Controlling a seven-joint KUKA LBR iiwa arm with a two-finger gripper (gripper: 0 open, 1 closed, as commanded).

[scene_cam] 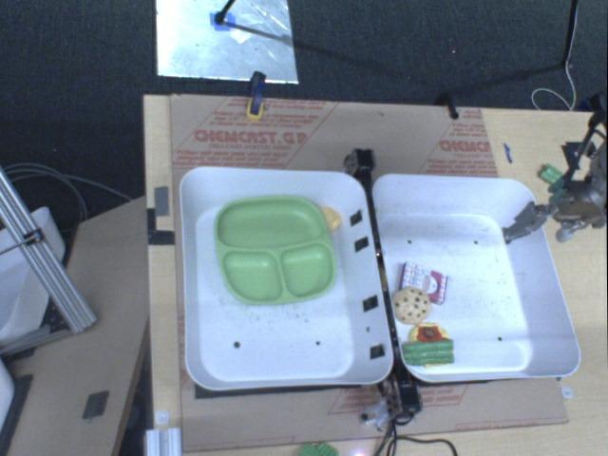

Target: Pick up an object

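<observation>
- Gripper sits at the far right edge of the right bin, its grey tip poking in over the rim; from this angle I cannot tell how it is set, and nothing shows in its grasp.
- Nothing has been lifted, as far as I can judge: every loose object lies flat on a bin floor, well apart from the gripper.
- Candidates in the right bin are bunched near its lower left corner, beside the divider between the bins: a small pink-and-white packet, a round cookie just below it, a small red and yellow toy under that, and a green ridged piece nearest the front wall.
- Left bin holds a green divided plate, lying flat, with a small yellow thing peeking out at its upper right edge, too hidden to name.
- All of the job seems to be ahead: the arm would need to travel across the bin toward that cluster, come down over one item, close on it and raise it.
- Cluster pieces lie close together, some touching, so a clean grab on a single one looks tricky.
</observation>
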